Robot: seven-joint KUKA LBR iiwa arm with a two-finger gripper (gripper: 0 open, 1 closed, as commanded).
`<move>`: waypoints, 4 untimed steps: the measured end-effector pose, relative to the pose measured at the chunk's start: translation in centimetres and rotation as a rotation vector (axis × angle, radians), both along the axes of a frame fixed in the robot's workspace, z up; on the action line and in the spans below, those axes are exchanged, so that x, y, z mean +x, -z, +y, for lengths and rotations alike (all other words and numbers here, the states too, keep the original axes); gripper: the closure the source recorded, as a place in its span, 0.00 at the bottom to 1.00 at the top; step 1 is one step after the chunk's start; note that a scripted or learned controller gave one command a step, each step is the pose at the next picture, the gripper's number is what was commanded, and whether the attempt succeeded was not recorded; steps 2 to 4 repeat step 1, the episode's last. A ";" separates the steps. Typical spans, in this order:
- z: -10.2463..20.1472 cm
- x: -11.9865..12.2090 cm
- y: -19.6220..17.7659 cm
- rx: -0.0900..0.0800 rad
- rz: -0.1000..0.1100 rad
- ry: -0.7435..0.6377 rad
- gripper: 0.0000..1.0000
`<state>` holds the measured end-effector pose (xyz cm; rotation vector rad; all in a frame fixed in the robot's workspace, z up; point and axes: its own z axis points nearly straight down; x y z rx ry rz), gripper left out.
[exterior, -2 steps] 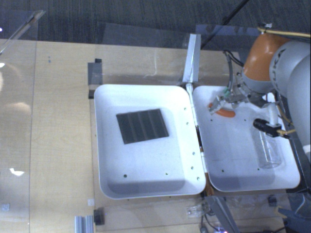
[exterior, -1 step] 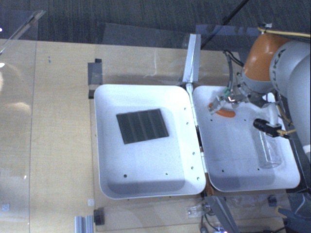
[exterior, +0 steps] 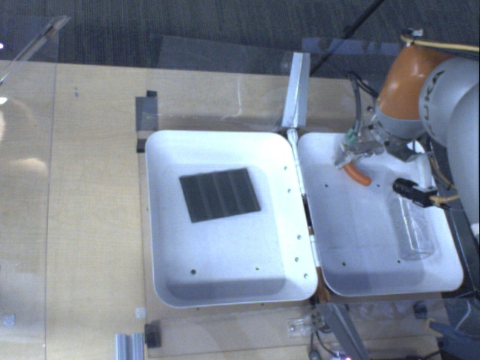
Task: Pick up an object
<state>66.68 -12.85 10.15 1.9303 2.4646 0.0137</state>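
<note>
Two white bins sit side by side. In the right bin [exterior: 352, 268], the gripper [exterior: 354, 154] hangs over an orange object [exterior: 358, 175] at upper right of the frame; I cannot tell its finger state. A dark ridged mat [exterior: 220, 194] lies in the left bin [exterior: 225, 276].

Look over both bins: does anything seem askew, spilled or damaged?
Nothing spilled or broken. The dark mat in the left bin lies slightly askew to the walls. An orange piece and a clear glass lie in the right bin.

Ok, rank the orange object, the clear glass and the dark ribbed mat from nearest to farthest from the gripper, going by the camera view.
Measured from the gripper:
1. Orange object, right bin, just below the gripper.
2. Clear glass, lying near the right bin's right side.
3. Dark ribbed mat, in the left bin, across the divider.
</note>
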 end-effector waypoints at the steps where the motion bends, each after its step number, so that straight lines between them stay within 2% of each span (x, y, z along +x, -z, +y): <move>1: 2.9 -1.1 -7.8 -0.001 0.005 -0.048 1.00; 4: 2.9 -1.1 -7.8 -0.001 0.005 -0.048 1.00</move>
